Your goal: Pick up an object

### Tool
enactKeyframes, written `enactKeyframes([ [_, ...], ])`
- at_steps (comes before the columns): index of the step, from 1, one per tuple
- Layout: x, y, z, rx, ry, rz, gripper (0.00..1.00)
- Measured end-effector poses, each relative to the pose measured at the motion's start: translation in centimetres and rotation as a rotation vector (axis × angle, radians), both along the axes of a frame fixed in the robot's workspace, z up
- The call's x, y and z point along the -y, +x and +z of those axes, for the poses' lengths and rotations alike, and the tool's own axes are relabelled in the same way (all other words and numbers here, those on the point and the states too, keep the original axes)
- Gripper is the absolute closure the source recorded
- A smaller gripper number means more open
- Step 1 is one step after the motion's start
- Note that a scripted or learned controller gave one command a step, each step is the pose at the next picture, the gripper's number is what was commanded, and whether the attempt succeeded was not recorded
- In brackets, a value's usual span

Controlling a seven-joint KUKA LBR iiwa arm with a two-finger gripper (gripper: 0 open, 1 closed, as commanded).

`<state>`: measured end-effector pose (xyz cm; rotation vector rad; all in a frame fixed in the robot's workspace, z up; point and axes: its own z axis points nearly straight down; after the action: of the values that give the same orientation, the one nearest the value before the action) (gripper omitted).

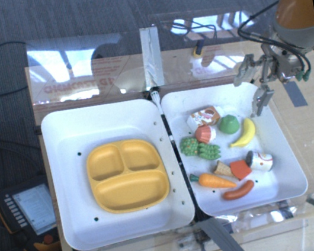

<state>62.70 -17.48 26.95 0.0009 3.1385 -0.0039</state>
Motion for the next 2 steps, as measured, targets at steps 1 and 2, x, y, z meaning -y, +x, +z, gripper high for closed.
enactKeyframes([
  [1, 0.3, 1.6, -12.4, -0.003, -0.002, 0.198, 0.00],
  [2, 3.8, -0.4, -17.9, 0.008, -0.008, 0.274, 0.00],
])
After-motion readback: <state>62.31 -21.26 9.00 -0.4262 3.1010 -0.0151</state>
